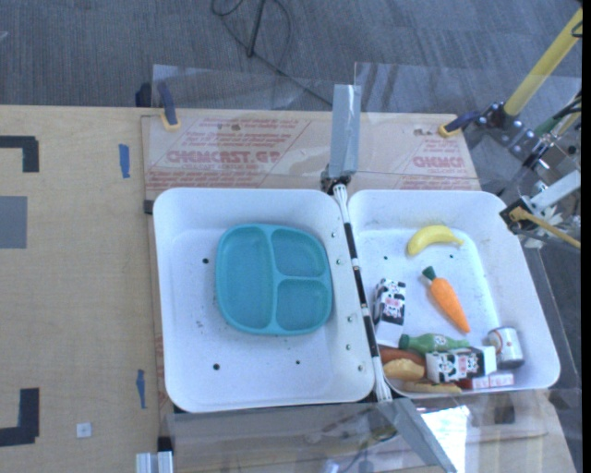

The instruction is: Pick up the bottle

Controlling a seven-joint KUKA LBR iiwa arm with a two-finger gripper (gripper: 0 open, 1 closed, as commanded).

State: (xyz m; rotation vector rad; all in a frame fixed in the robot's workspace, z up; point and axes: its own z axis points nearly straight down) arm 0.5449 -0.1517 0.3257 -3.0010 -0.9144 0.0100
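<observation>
A robotics lab or test cell. Two white bins (pixel 175 305) sit on a plywood table (pixel 74 277) marked with black and blue tape, clear shields stand behind them, cables (pixel 249 28) trail over grey carpet, and toy food such as a banana (pixel 434 238) serves as props.

The wooden bench (pixel 74 277) bears two white bins (side by side): left bin (pixel 180 277); right bin (pixel 531 305).

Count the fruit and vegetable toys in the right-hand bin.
2 clearly: a banana near the far wall and a carrot mid-bin. The pile at the near edge may hide more.
</observation>
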